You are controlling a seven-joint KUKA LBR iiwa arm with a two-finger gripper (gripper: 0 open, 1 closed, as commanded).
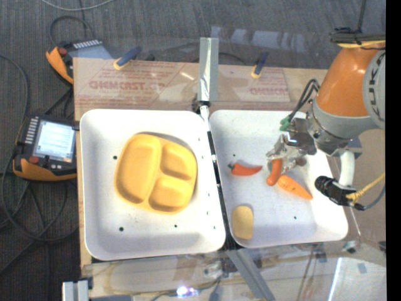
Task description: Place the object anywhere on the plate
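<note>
A smooth tan oval point(242, 221) lies below the gripper point(280, 163), fingers clamped on a tapered orange carrot point(274, 172).

1 fixed camera above bench, angled down, both bins point(94, 168) framed, arm point(351, 99) entering from right

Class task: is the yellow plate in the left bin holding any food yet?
No. The yellow plate shows bare compartments; the chili lies in the right bin.

Dark grey carpet floor point(125, 17), loose cables point(19, 86), cardboard sheet point(144, 83) under bins, handheld pendant point(47, 146) at left
</note>
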